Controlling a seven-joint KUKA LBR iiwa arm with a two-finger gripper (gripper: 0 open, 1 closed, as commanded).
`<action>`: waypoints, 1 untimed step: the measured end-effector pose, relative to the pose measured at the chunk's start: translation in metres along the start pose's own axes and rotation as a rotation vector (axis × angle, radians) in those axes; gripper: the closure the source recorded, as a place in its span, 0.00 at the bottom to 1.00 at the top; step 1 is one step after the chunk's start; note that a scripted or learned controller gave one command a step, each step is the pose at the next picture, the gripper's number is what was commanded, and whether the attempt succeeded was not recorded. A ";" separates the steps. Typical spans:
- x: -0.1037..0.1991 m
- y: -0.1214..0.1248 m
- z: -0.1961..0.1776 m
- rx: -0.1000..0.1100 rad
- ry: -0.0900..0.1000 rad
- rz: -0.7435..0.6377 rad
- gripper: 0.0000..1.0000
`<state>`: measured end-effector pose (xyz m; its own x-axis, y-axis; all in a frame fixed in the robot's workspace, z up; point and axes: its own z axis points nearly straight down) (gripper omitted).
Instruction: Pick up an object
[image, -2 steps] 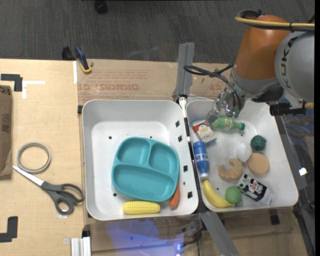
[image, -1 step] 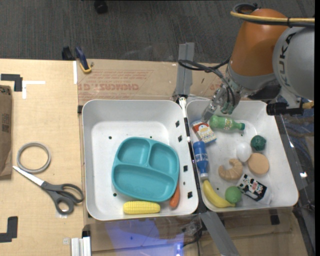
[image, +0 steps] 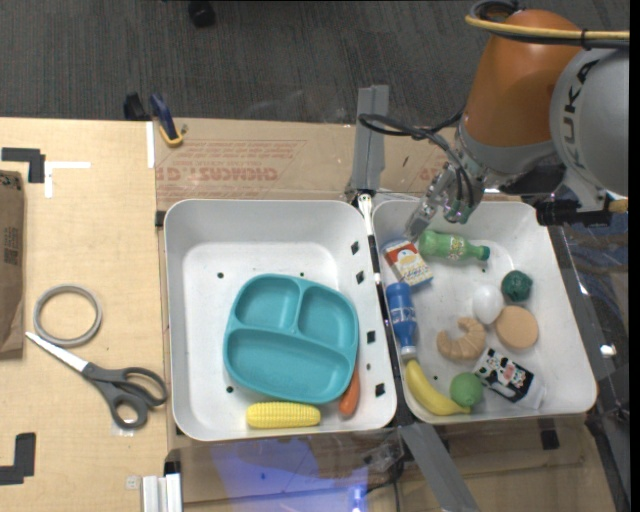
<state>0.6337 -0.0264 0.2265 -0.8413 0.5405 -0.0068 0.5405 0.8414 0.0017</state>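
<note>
Green bottle (image: 452, 247) lies on its side in the right bin (image: 560, 330), just below the gripper (image: 446, 205). Long axis runs roughly left-right, slightly tilted down to the right; the narrow neck end seems to point right, fat end left. Gripper hangs over the bin's back edge, nothing visibly between the fingers; how far they're spread, cannot tell.

Down-left of the gripper: small red and white carton (image: 407, 263), touching the bottle's left end or just beside it. Below that, blue bottle (image: 401, 315), long axis near vertical in view, along the bin's left wall. Further down: banana (image: 430, 391), green lime-like ball (image: 466, 389), black and white cow-print box (image: 504, 374). Mid-bin: croissant-like pastry (image: 461, 340), white egg (image: 486, 302), tan round thing (image: 517, 327), dark green lump (image: 517, 286).

Far left of the gripper, left bin (image: 190, 300) holds a teal divided plate (image: 292, 338), corn cob (image: 283, 414) and an orange carrot (image: 349, 398) at its front edge.

Bins sit on a cardboard sheet (image: 250, 165) over a light wood bench (image: 80, 400). On the bench: scissors (image: 105, 378), tape ring (image: 67, 314). Dark carpet floor (image: 300, 50) behind.
</note>
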 end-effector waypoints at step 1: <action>-0.001 0.001 -0.010 -0.001 -0.004 -0.002 1.00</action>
<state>0.6348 -0.0264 0.2362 -0.8425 0.5385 -0.0106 0.5385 0.8426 0.0025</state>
